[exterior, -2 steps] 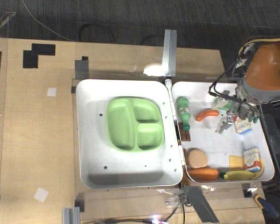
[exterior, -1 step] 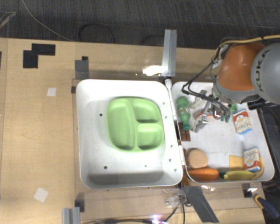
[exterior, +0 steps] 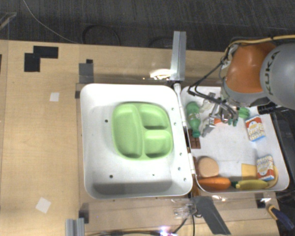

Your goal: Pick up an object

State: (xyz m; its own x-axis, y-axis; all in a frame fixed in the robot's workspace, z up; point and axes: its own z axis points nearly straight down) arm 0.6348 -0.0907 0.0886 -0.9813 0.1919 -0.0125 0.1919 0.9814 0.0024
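While the gripper [exterior: 220, 117] hangs over the right bin [exterior: 280, 183] near a green bottle [exterior: 193, 114], finger state indiscernible, no object is lifted yet

left bin [exterior: 96, 132]: green divided tray [exterior: 141, 130] | bench [exterior: 34, 146]: black patches [exterior: 39, 57], white paper scraps [exterior: 43, 205]

Bright overhead light, glare on bench [exterior: 160, 75], slight blur overall
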